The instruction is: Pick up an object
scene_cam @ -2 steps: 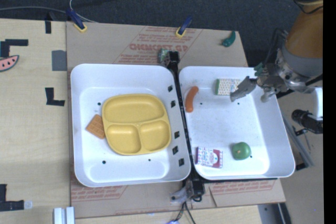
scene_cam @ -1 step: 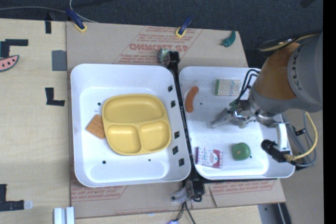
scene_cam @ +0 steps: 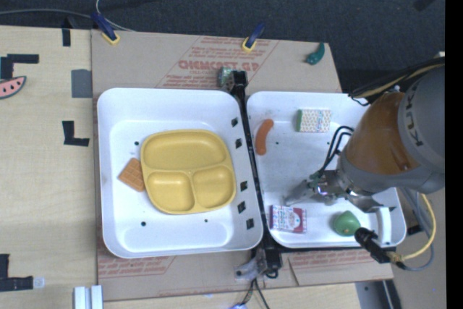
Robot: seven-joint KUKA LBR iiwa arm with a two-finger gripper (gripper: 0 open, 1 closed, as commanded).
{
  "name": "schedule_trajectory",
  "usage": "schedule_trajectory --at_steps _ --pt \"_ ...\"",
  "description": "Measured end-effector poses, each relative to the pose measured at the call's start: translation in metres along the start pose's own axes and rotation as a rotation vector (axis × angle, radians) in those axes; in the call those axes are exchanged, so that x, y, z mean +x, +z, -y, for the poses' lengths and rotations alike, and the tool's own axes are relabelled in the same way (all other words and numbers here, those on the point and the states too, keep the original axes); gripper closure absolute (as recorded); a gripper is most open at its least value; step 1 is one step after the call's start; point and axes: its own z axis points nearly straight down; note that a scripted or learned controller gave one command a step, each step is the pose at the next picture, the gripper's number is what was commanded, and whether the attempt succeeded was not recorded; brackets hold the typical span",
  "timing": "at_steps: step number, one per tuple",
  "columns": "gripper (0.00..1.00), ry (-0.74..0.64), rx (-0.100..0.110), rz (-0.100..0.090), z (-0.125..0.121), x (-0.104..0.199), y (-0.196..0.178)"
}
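Note:
In the right bin [scene_cam: 278,163] lie an orange sausage-shaped piece [scene_cam: 264,136] near the divider, a small patterned white box [scene_cam: 314,120] at the back, a red-and-white packet [scene_cam: 288,218] at the front, and a green ball [scene_cam: 346,222] at the front right. My gripper [scene_cam: 298,193] reaches in from the right and hangs low over the bin floor, just above the red-and-white packet and left of the green ball. Its thin metal fingers point left. Nothing shows between them.
The left bin [scene_cam: 116,177] holds a yellow divided tray [scene_cam: 189,170] with a tan cracker-like square [scene_cam: 132,174] beside it. The grey arm with its orange band [scene_cam: 380,141] covers the right bin's right side. Clips and cables sit along the cardboard's far edge.

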Motion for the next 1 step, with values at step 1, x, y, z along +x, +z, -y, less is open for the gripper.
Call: schedule_trajectory --at_steps 1 --pt "0.00 -0.004 -0.003 0.000 -0.0690 0.0334 0.0000"
